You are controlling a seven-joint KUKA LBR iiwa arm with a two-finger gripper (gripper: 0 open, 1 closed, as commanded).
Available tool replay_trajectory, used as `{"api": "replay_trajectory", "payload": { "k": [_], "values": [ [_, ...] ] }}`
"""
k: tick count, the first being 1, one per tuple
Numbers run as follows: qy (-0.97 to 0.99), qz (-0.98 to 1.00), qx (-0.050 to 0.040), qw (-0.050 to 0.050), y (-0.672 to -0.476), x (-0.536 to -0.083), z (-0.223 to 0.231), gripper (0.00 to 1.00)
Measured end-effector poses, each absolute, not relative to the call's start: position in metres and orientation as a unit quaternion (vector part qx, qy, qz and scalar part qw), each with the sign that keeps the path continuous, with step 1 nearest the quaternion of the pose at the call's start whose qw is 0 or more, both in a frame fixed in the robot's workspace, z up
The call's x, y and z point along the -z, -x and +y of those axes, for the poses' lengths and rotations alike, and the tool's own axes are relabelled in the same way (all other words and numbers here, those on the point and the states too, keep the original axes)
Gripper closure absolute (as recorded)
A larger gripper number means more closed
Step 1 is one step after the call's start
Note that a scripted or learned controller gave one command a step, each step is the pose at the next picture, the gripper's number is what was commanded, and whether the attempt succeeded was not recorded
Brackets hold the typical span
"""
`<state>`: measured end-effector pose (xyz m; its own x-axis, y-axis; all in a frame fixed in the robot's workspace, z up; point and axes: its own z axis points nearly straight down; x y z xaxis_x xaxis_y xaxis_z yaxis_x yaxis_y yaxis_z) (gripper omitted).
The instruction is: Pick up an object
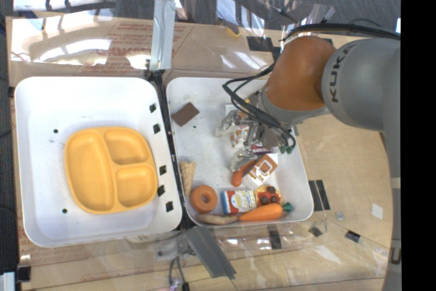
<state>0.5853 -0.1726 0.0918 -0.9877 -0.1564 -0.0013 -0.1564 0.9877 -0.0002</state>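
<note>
Dark grey carpet surrounds the bench (204, 44), whose brown cardboard-coloured top carries strips of shiny tape, and on it we see two shallow white bins side by side. Starting at the left, the left white bin (34, 146) holds a yellow plastic plate with three compartments (109, 168), lying flat near its middle. Moving across the black divider, the right white bin (204, 95) holds a scatter of small things: a flat brown square piece (184, 113) near its upper left, a tan waffle cone (187, 174) along its left wall, an orange ring-shaped doughnut toy (203, 198) below it, and a pale long piece (216, 219) against the near wall. Just right of the doughnut we see a small carton with a red and white label (240, 200), a cluster of dark berries (271, 198), and an orange toy carrot (261, 213) lying along the near wall. Above these lie a small orange sausage-shaped toy (238, 178) and a white and orange box (262, 169), with a crumpled silvery wrapper (231, 125) higher up. Over this part of the bin hangs the grey arm with its orange band (296, 75), and its gripper (262, 140) sits low among the wrapper and box; we cannot tell whether it is parted or closed, nor whether it holds anything.
</note>
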Motion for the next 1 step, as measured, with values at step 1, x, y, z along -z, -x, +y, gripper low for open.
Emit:
{"api": "replay_trajectory", "payload": {
  "k": [1],
  "values": [
    [0.020, 1.000, -0.0008, 0.000, -0.5246, -0.0899, -0.1318, 0.00]
  ]
}}
